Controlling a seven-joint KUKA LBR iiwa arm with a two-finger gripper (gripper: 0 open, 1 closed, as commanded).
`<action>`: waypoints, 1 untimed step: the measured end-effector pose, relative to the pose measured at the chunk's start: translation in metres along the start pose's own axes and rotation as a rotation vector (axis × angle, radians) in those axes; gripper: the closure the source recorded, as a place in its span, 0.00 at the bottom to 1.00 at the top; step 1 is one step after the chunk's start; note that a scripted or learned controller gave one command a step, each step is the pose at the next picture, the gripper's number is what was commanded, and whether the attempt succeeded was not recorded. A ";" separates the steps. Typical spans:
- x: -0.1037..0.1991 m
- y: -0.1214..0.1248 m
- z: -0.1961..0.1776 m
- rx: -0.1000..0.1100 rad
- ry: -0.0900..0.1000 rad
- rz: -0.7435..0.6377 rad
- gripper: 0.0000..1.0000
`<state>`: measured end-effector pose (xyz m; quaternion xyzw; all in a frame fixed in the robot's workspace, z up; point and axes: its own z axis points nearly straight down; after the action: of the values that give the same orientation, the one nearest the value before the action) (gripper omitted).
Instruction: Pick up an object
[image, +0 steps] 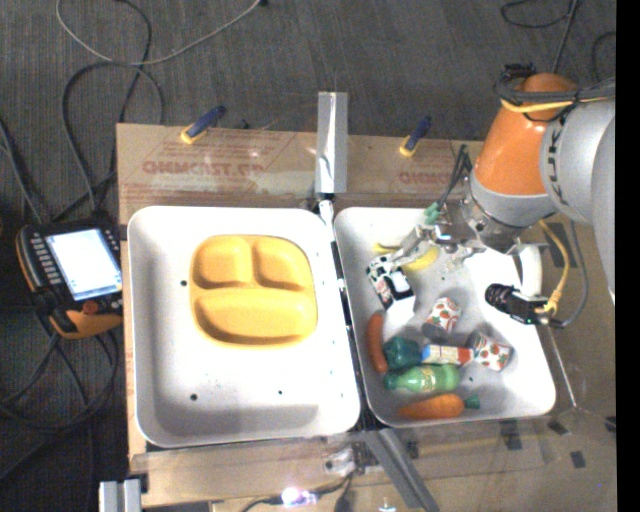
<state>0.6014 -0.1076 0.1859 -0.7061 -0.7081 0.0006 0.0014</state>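
Clutter is crowding the right bin (540, 395), so the gripper (432, 243) is hovering over its far side above a black-and-white toy (386, 281); jaws seemingly parted, gripping nothing.

Dark grey carpet floor (250, 70) all around, black cables (95, 75) looping over it top left. Brown board (235, 170) lies under the bins – two clamps at its far edge, blue-yellow (203, 123) and another (417, 135). Metal post (331, 145) stands between them. Handheld pendant with lit screen (75, 265) at left.
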 end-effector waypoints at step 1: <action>0.007 0.018 0.092 -0.001 0.000 -0.090 0.00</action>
<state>0.6193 -0.1004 0.0938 -0.6737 -0.7390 0.0000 0.0009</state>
